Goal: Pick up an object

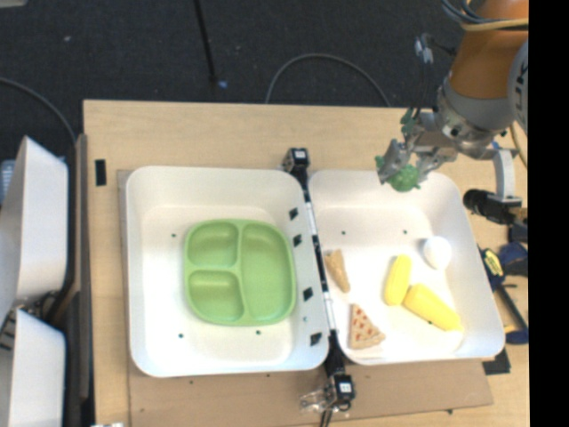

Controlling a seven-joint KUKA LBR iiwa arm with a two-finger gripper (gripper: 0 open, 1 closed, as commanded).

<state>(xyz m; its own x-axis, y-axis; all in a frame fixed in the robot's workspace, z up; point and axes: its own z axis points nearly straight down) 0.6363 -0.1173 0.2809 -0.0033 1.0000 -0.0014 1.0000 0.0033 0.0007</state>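
A small, rounded green object (404,180) sits between the fingers of the gripper (407,169), closed on it above the right white bin's (476,238) far edge. Below lie 2 yellow pieces (397,279), a white ball (436,252) and 2 tan wedges (363,327).
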